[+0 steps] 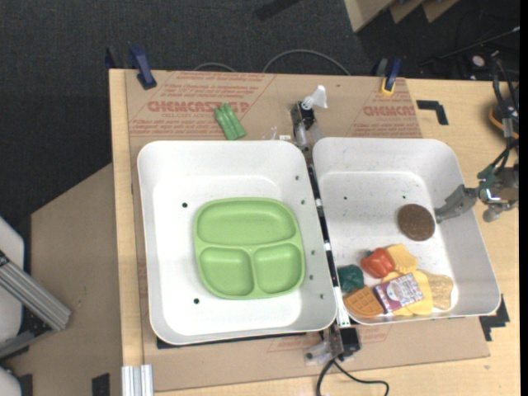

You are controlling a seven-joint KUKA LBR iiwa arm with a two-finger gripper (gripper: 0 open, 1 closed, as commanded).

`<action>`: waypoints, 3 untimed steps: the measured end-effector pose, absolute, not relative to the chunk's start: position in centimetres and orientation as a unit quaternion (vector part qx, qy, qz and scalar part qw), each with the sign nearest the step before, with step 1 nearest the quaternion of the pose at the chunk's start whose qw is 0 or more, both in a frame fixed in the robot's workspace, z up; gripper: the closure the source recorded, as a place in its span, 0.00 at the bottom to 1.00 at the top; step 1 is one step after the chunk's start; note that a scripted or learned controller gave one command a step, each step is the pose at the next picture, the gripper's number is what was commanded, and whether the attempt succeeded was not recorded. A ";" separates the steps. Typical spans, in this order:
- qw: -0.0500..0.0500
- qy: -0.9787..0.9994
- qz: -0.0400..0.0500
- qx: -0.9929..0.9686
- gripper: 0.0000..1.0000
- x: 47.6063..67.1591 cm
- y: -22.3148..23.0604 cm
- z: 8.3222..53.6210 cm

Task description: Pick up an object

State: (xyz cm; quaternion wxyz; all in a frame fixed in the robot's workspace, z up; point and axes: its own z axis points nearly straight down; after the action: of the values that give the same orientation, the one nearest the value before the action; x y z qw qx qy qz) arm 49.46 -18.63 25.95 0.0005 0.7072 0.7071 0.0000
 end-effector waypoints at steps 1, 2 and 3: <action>0.000 0.708 0.000 0.706 0.00 55.8 -20.1 7.8; -0.003 0.709 0.003 0.706 0.00 61.4 -22.0 8.5; -0.002 0.708 -0.001 0.707 0.00 58.5 -19.1 8.5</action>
State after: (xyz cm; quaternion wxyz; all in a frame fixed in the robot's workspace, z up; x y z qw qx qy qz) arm 58.48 -19.11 8.47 -0.0023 0.7065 0.7077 -0.0005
